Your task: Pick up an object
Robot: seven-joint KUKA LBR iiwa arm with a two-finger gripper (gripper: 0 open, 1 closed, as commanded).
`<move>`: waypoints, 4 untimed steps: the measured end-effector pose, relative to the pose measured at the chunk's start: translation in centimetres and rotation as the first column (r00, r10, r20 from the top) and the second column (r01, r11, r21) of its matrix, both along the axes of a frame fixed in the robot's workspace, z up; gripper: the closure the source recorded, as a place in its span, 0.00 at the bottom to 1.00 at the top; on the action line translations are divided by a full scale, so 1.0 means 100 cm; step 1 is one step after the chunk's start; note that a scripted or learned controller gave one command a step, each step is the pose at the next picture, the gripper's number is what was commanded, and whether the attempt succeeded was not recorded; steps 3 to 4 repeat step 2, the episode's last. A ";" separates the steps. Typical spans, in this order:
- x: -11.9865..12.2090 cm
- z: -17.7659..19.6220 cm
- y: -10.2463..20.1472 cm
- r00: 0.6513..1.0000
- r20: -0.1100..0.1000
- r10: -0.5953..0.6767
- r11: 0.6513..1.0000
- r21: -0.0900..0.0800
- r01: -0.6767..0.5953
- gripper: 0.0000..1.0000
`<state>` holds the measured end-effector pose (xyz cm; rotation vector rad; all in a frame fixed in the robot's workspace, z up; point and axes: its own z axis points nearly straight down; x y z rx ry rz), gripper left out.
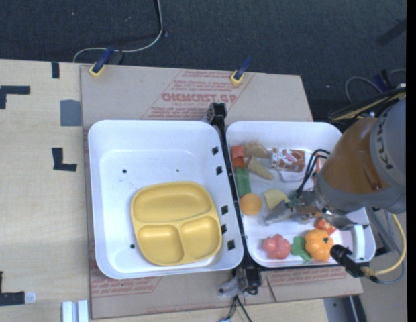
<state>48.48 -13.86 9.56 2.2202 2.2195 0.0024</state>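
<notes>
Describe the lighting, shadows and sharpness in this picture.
Camera view: even, soft light and no hard glare on the white bins; faint shadows under the yellow tray and along the bin walls; the whole frame is slightly soft; small items in the right bin blur together near the gripper, whose outline is hard to read; the dark floor at the top shows little detail.

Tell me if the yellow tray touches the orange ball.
Apart. The camera view shows the yellow tray in the left bin and the orange ball in the right bin, with the bin walls between them.
</notes>
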 end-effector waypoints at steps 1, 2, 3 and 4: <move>0.049 -0.011 0.043 1.000 -0.002 0.005 1.000 0.000 -0.005 0.00; 0.048 0.000 0.041 1.000 -0.002 0.002 1.000 0.001 -0.002 1.00; 0.048 0.000 0.041 1.000 -0.002 0.002 1.000 0.001 -0.002 1.00; 0.048 0.000 0.041 1.000 -0.002 0.002 1.000 0.001 -0.002 1.00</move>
